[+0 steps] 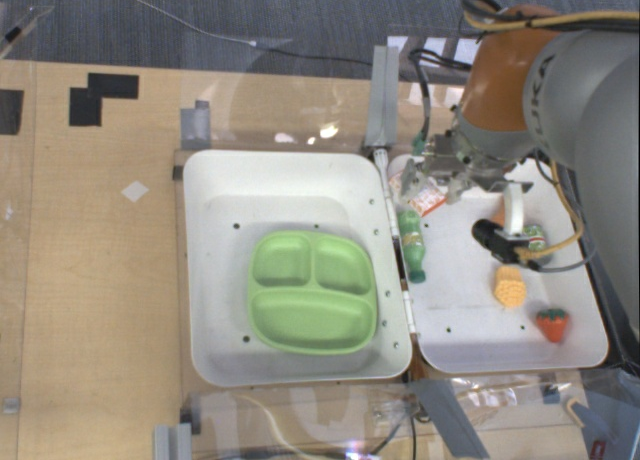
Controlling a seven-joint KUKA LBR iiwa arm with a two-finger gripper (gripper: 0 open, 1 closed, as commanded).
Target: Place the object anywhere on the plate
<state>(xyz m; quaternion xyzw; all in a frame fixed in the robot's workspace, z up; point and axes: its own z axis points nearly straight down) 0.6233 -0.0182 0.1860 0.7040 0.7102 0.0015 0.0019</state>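
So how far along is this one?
Done: nothing; the green plate lies bare in the left bin. In hand: the gripper hovers by a red-and-white packet in the right bin, no hold visible. Left: grasping an object and carrying it to the plate.

Looking down on the bench: two white bins side by side, and in the left bin (210,248) a green divided plate (312,291) lies flat with three compartments, nothing on it. Over to the right bin (470,333), where the grey arm (595,78) reaches in from the right, orange band (505,68) above the wrist, and the gripper (438,168) hangs low over the bin's far left corner, right above a red-and-white packet (427,198) (touching or just clear, hard to say). A green bottle (410,245) lies along the left wall. Nearer the front, a yellow corn cob (510,291) and a red strawberry (553,324) sit close together but apart.
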